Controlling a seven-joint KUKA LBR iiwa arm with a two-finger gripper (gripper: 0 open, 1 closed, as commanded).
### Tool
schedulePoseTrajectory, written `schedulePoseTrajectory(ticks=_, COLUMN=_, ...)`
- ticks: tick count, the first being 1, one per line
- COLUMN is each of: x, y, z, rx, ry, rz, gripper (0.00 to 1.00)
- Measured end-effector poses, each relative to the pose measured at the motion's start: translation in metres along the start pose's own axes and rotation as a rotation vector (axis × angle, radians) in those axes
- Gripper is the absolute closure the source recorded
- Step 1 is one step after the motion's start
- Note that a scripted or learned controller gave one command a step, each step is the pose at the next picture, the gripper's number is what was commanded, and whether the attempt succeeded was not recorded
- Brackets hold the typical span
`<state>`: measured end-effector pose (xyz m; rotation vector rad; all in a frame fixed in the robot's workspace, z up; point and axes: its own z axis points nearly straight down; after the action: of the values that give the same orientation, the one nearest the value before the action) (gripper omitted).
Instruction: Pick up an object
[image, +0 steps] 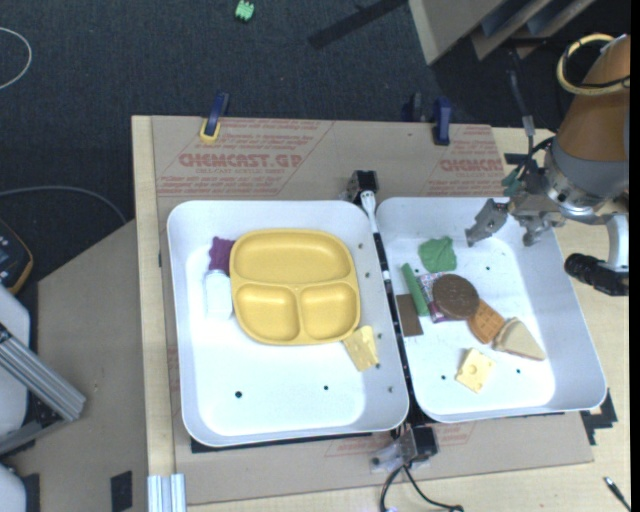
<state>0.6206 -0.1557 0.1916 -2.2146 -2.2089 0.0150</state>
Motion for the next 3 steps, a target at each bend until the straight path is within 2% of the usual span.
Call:
schedulePoseTrajectory(ticks=1, x=0.0, y=0.003, z=-0.009, rx=-0.015, ry=-0.003, rz=-0.002, gripper=0.0)
schedulePoseTrajectory(ticks=3, x=0.009, y=0.006, z=0.104, rx=-0.01, ry=-0.001, rz=-0.003, gripper=0.0)
